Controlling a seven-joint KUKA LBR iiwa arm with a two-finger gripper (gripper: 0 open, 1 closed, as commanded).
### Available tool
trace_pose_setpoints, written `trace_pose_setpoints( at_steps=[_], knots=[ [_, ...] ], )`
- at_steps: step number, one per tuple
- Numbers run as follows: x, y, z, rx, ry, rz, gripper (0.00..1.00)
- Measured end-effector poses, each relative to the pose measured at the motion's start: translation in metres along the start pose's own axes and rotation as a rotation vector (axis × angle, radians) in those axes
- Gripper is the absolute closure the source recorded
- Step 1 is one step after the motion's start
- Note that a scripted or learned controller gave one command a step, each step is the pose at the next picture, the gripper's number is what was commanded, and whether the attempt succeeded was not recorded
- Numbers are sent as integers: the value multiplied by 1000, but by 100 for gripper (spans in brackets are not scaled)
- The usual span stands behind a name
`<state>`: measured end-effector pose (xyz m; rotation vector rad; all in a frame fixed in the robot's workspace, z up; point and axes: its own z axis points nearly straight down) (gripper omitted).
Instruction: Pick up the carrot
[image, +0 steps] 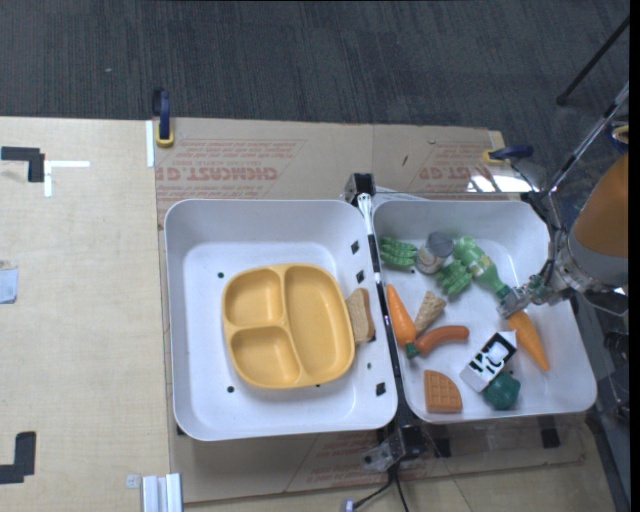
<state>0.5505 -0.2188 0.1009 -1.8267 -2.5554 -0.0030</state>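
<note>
A: Since two orange things lie in the right-hand white bin (575, 395), which one do you want taken?

B: You have a choice. The tapered orange plastic carrot (530, 339) lies against the bin's right wall, its thick end toward the near corner. A second orange carrot-shaped piece (400, 316) lies along the bin's left wall, beside the tan wedge of toy bread (429, 308) and the red-orange toy sausage (440, 338).

A: And where does the gripper (527, 294) stand?

B: It sits at the right wall of that bin, just above the thin end of the right-hand carrot, close to touching it. You cannot tell from this angle how far it is spread, and nothing shows clasped in it.

A: So how would you do the grasp well?

B: Go for the near carrot. I judge you should shift along its body toward the thicker middle, since the tip would likely slip out. Turn the gripper so it closes across the carrot's width. Mind the bin's wall and the black-and-white tagged block (489, 360) just left of the carrot.
</note>
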Motion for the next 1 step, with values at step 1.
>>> trace_pose_setpoints(
  at_steps=[1],
  knots=[
    [63, 44, -46, -1, -4, 89, 100]
  ],
)
